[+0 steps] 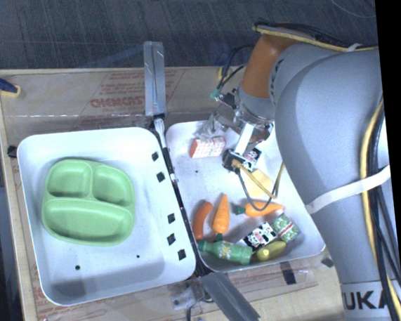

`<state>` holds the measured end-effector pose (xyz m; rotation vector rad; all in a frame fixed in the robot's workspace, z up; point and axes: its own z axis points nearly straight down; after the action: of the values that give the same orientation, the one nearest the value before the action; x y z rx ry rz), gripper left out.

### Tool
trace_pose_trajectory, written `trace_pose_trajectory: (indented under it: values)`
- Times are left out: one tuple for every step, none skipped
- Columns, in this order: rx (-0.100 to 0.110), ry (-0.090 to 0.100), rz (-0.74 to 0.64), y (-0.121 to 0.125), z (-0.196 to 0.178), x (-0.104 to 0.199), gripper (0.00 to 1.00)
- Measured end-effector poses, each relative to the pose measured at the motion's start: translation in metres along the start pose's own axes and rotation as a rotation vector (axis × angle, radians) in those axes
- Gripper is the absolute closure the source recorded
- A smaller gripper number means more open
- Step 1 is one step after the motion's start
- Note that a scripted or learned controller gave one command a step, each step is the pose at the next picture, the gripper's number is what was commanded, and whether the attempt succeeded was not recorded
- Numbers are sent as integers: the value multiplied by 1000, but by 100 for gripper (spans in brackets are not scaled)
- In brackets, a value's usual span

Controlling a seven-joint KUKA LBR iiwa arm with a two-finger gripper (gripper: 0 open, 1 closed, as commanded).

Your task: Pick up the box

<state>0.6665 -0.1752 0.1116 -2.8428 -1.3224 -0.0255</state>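
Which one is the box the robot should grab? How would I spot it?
Find the white bin on the picture's right, the one without the green plate. Look at its top end, away from the pile of toys. The box lies there: small, orange and white with square corners, unlike the long, rounded carrots.

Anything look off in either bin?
Nothing spilled or broken. The box lies apart from the other items at the far end of the right bin, slightly askew to its walls, with the gripper right beside it. The green tray sits turned at an angle in the left bin.
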Motion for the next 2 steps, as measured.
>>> trace_pose_trajectory:
  values:
    - [-3,1,162,7,0,-14,0]
    - [3,-19,294,-7,-155,-41,0]
